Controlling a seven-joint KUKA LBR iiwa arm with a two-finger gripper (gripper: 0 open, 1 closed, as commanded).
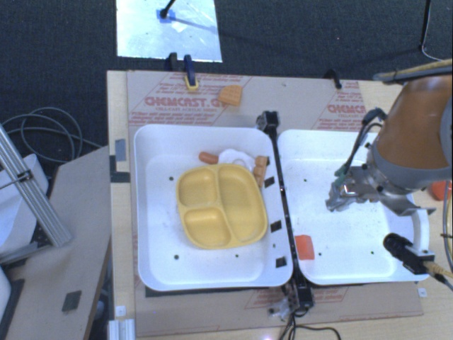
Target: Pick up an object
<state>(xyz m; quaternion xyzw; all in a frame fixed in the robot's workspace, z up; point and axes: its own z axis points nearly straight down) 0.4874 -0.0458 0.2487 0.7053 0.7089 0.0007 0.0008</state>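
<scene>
A yellow divided plate [221,205] lies in the left bin [152,261]. Behind it sit a small orange sausage-shaped piece [208,158], a white object [235,157] and a tan piece [260,168] near the bin's right wall. A red-orange block [304,246] rests at the front left of the right bin [354,271]. My gripper [340,197] hangs over the middle of the right bin, pointing left, well right of and behind the block. I see nothing between it and the bin floor.
A tan sponge-like piece [230,95] lies on the cardboard behind the left bin. Black clips [269,121] sit along the divide between the bins. A shiny sheet [168,20] lies at the far back. My arm [417,133] covers the right bin's right side.
</scene>
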